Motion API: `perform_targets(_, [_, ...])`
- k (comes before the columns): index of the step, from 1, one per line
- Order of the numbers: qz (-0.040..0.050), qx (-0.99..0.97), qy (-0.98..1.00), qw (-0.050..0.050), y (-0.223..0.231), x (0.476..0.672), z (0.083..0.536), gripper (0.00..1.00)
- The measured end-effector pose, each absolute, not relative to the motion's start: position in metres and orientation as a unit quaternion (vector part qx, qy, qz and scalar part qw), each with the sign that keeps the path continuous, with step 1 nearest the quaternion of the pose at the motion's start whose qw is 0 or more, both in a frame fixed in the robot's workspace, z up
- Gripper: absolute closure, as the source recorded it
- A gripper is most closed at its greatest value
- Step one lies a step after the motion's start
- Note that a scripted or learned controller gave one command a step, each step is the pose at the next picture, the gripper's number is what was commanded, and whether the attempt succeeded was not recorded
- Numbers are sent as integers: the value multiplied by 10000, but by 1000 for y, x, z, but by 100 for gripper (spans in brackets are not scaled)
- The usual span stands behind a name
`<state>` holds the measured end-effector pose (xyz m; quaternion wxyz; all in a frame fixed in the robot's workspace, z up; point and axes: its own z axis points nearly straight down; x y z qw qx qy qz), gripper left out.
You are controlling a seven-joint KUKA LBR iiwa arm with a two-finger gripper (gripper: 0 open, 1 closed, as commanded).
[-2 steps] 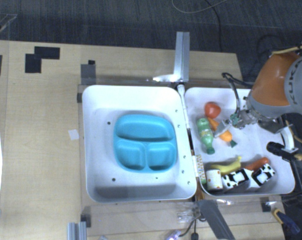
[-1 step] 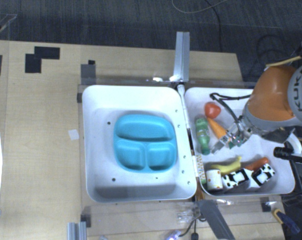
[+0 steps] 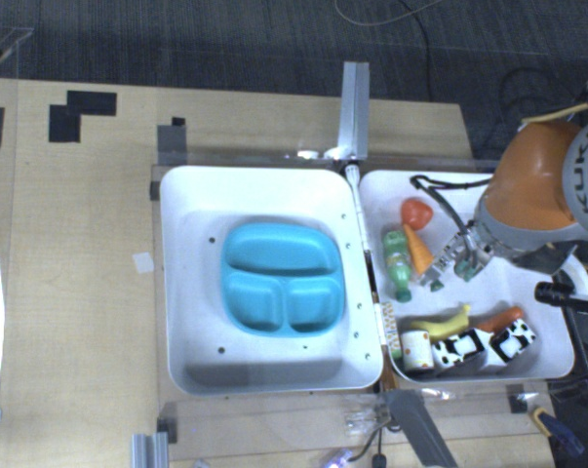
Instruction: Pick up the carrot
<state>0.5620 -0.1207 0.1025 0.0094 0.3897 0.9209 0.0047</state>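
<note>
The carrot (image 3: pixel 418 252) is a small orange cone lying in the right bin (image 3: pixel 557 291), near its left wall, with its tip pointing toward the front. My gripper (image 3: pixel 450 266) hangs just right of the carrot and low over the bin floor. It is open, with nothing between its fingers. The left fingertip (image 3: pixel 434 279) is close to the carrot's tip; I cannot tell whether they touch.
A green item (image 3: pixel 399 261) lies against the carrot's left side and a red-orange piece (image 3: pixel 416 213) sits behind it. Along the bin's front are a yellow banana (image 3: pixel 446 321), black-and-white toys (image 3: pixel 461 347) and a can (image 3: pixel 415 349). The left bin (image 3: pixel 186 261) holds a blue divided tray (image 3: pixel 279 276).
</note>
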Motion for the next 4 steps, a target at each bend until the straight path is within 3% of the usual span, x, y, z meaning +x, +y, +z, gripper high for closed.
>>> perform_targets(1, [46,3896,9209,94,-121,562,103,0])
perform_targets(2, [24,4265,9045,53,-108,604,90,0])
perform_targets(3, [50,4250,9051,78,-106,607,102,100])
perform_targets(4, [11,3561,9344,48,-147,634,116,100])
